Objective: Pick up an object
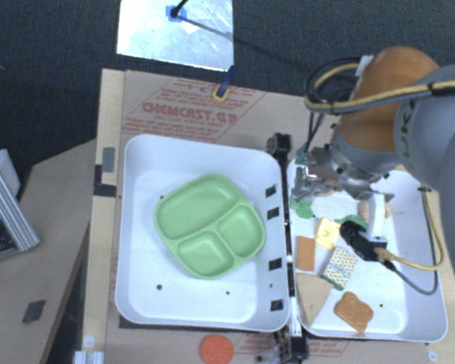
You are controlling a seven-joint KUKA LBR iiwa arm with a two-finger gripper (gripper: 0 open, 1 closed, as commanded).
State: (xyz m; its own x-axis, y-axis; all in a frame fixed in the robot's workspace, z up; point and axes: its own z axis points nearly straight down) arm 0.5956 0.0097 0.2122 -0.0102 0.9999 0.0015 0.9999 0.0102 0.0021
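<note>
Right bin [428, 315], landmark: claw [318, 185] low at its upper-left corner, grip not discernible. Inside: orange cracker [306, 253], yellow cheese wedge [327, 232], brown toast [354, 311]. Left of it: green divided plate [209, 225].

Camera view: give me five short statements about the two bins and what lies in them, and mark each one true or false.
1. The green plate lies in the left bin. True.
2. The green plate has three compartments. True.
3. The toast-shaped piece lies in the left bin. False: it lies in the right bin, near its front edge.
4. The arm hangs over the left bin. False: it reaches over the back part of the right bin.
5. An orange disc lies inside the right bin. False: it sits outside both bins, on the cardboard in front of them.
</note>
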